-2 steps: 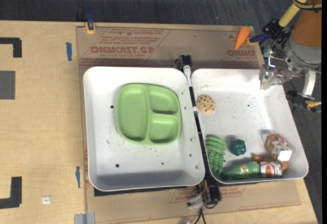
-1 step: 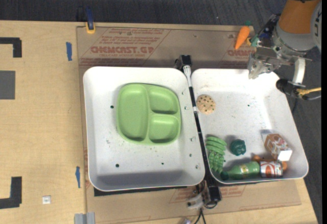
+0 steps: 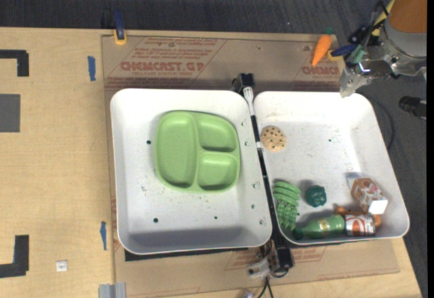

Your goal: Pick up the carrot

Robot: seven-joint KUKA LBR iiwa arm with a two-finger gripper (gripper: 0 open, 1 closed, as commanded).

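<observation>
The carrot [image 3: 321,49], orange with a green top, shows over the brown cardboard just beyond the far edge of the right bin [image 3: 380,128]. It is tilted, green end uppermost in the view. My gripper [image 3: 350,77] hangs at the right bin's far right corner, immediately right of the carrot. Dark and blue parts of the wrist reach toward the carrot, and I cannot tell whether anything touches it or whether it rests on the cardboard.
The right bin holds a cookie [image 3: 272,138], a green leafy toy [image 3: 286,201], a dark green ball [image 3: 314,195], a green bottle [image 3: 332,225] and a red-white packet [image 3: 367,193]. A green divided plate [image 3: 198,151] lies in the left bin [image 3: 129,154].
</observation>
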